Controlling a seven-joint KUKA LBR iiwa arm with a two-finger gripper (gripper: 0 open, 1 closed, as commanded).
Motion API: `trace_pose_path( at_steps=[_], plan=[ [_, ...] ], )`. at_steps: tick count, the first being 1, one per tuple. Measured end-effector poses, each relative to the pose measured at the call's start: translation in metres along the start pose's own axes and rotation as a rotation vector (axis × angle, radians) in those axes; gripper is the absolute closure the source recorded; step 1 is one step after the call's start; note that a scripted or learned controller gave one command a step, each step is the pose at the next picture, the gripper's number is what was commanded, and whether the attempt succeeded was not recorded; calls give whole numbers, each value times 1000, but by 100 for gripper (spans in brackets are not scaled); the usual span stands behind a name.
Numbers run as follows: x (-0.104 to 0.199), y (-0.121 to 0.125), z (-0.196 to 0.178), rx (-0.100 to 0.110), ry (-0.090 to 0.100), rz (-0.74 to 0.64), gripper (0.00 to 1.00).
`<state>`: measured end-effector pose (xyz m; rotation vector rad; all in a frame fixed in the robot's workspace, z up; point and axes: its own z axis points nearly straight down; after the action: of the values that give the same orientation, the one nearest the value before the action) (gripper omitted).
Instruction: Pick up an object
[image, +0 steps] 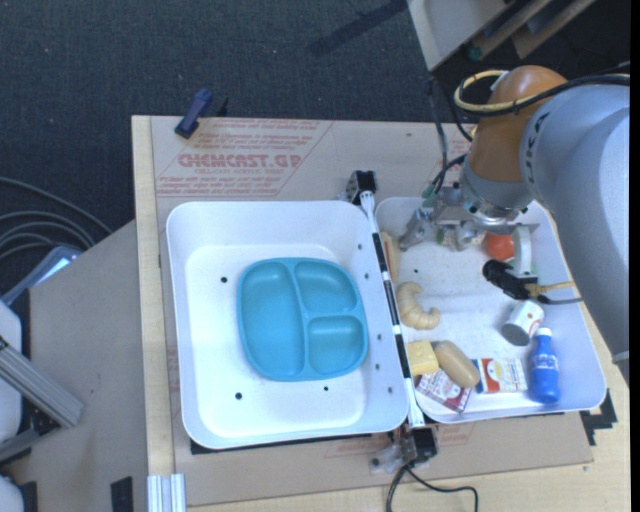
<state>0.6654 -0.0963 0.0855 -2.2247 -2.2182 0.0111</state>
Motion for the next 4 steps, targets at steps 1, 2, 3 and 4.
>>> trace_pose_path(
  at_steps=[1, 2, 3, 4],
  plan=[
    [0, 0, 0, 0, -1, 0, 0],
    [0, 0, 0, 0, -1, 0, 0],
    [0, 0, 0, 0, 0, 0, 0],
    [0, 0, 0, 0, -1, 0, 0]
  ],
)
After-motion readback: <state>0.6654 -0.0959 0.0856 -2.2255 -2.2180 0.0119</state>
